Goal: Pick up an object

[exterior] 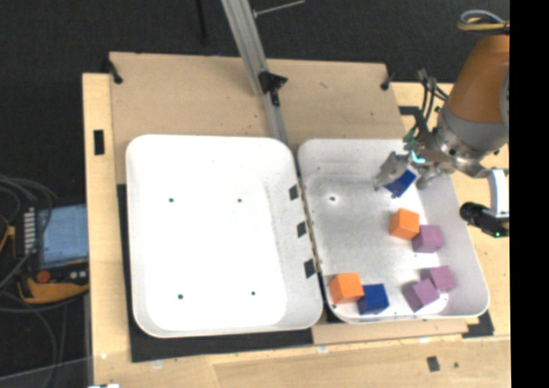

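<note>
Looked mostly done: pincer [396, 177] clamped on a blue block [401, 182], seemingly raised above the right bin [360, 215]. Just carrying left.

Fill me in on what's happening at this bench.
A robot arm reaches in from the right over the right bin. Its gripper has a blue block between its fingers, above the bin floor near the back. Loose in that bin lie two orange blocks, another blue one and three purple ones. The left bin sits alongside.
</note>
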Tool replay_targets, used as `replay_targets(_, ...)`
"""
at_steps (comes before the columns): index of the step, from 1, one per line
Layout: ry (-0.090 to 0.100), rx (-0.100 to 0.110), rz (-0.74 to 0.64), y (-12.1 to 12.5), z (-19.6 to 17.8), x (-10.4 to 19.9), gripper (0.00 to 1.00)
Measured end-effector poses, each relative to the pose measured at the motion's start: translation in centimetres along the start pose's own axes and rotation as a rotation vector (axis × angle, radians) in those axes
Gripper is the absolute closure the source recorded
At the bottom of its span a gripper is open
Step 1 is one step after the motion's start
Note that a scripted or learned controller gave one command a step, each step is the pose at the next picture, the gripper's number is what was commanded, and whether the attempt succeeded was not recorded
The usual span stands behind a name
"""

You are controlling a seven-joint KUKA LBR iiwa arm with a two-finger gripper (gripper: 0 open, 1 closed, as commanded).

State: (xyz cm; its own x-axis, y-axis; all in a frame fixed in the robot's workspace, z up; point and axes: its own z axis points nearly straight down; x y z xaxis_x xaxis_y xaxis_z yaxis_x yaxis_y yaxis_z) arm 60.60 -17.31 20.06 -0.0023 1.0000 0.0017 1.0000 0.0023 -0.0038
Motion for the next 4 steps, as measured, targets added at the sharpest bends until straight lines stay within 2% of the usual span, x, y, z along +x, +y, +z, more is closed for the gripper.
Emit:
replay_targets(1, -0.002, -0.005, -0.001, 0.1, -0.3, 0.0, 0.0)
replay_targets(3, -0.004, -0.002, 0.005, -0.8, 9.7, 0.2, 0.0)
replay_targets(4, -0.003, -0.01, 0.01, -0.6, 8.3, 0.2, 1.0)
